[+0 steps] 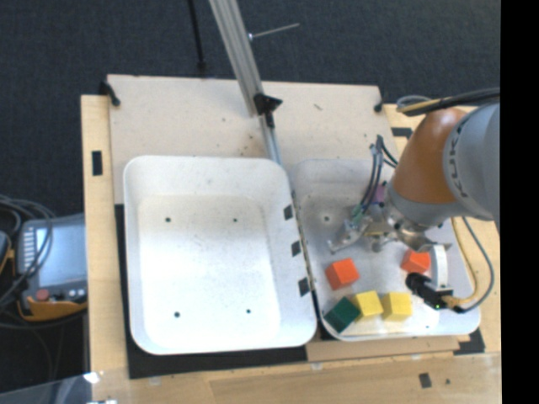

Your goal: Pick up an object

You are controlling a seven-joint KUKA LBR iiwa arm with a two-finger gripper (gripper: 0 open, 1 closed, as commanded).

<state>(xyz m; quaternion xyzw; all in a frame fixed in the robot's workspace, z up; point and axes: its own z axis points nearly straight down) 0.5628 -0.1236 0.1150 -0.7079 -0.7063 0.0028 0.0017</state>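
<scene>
Dark carpet is surrounding a pale wooden bench (219, 116), and two shallow white bins are being carried on it side by side. Nothing but a few dark specks is being held in the left bin (210, 255). All the blocks are being kept in the right bin (324, 183), toward its near end: an orange block (342, 273) near the divider, a second orange block (416, 262) further right, two yellow blocks (369, 304) (398, 305) lined up next to each other, and a green block (343, 314) just beside the first yellow one, close to the bin's rim. The arm (446, 171) is being reached in from the right, with its orange band sitting above the wrist. The gripper (364, 232) is being hung low over the right bin, above and between the two orange blocks, touching neither as far as can be made out. Whether it's spread or closed can't be told, honestly, it's too cluttered with cables. No block is seen being gripped. A slanted metal rail (240, 45) is being crossed over the back of the bench.
</scene>
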